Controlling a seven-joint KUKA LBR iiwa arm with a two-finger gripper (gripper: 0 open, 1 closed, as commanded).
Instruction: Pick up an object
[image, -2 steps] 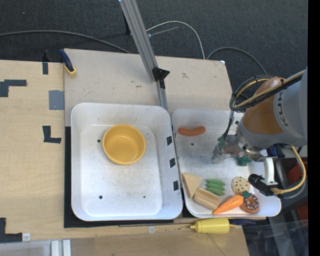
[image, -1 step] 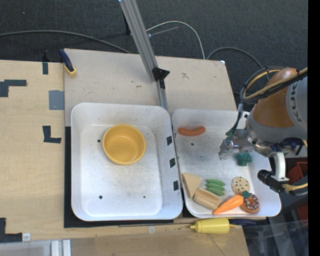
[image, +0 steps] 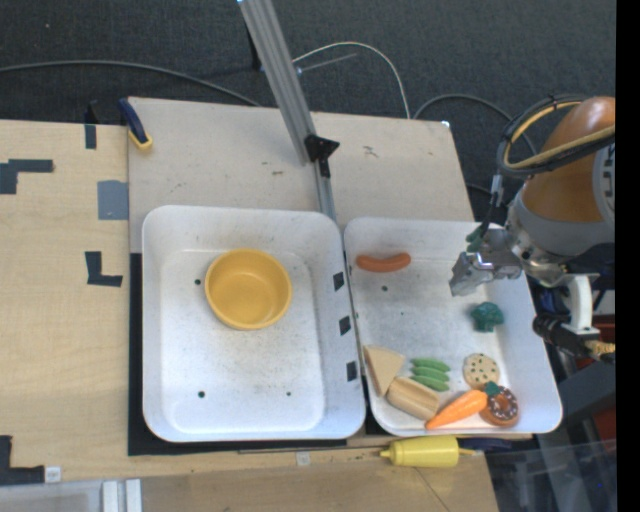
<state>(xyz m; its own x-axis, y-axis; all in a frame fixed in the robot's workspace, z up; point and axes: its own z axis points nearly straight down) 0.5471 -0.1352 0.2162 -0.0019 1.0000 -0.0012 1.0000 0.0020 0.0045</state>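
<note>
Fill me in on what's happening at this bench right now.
A KUKA arm reaches in from the right, its gripper poised over the right bin near its far right side, with nothing visibly held. That bin holds toy foods: a sausage, a green broccoli piece just below the gripper, and a cluster at the near edge including a carrot, pea pod, cookie and donut. The left bin holds a yellow bowl. No pick has happened yet.

A yellow bottle (image: 424, 452) is lying just below the bins, and a clamp (image: 135, 124) (blue and yellow) is sitting up top.
</note>
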